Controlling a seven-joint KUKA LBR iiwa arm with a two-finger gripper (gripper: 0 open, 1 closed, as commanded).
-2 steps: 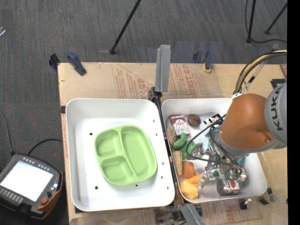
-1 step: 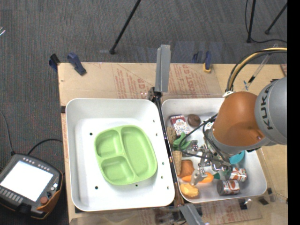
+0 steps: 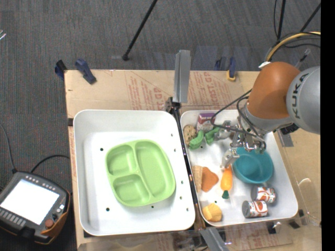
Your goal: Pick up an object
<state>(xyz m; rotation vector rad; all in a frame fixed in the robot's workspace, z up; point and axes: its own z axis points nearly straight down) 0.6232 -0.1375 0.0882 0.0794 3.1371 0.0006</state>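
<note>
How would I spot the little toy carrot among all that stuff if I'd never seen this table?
Look at the right-hand white bin, the crowded one. Find the teal bowl near its middle; the toy carrot lies just left of it, pointing toward the near edge. It is the slim orange piece with a green tip, unlike the rounder orange lump further left.

Two white bins [image 3: 84,140] were set on a brown board printed with red lettering [image 3: 141,90]. A lime-green divided plate [image 3: 140,171] was seen in the left bin. In the right bin were a teal bowl [image 3: 255,167], an orange carrot with a green tip [image 3: 226,181], and two red-and-white cans [image 3: 259,202]. The arm [image 3: 293,101] was coloured grey and orange.
</note>
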